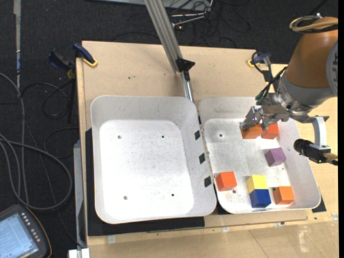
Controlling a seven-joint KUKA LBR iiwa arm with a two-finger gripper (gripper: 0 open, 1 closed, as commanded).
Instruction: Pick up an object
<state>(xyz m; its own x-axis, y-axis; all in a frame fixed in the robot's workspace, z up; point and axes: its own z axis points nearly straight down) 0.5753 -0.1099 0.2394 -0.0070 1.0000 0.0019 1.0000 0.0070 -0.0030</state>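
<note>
Over the right bin (301, 168), gripper (257, 123) low among two orange blocks (260, 131); finger state cannot be told.

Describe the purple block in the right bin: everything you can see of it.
The purple block is a small cube with a matte, pale violet look and plain faces, with no markings that can be made out. It lies flat on the floor of the right bin, turned slightly askew to the bin's walls. It stands alone, touching nothing but the bin floor. The gripper and two orange blocks sit farther back; the yellow block lies nearer the front.
</note>
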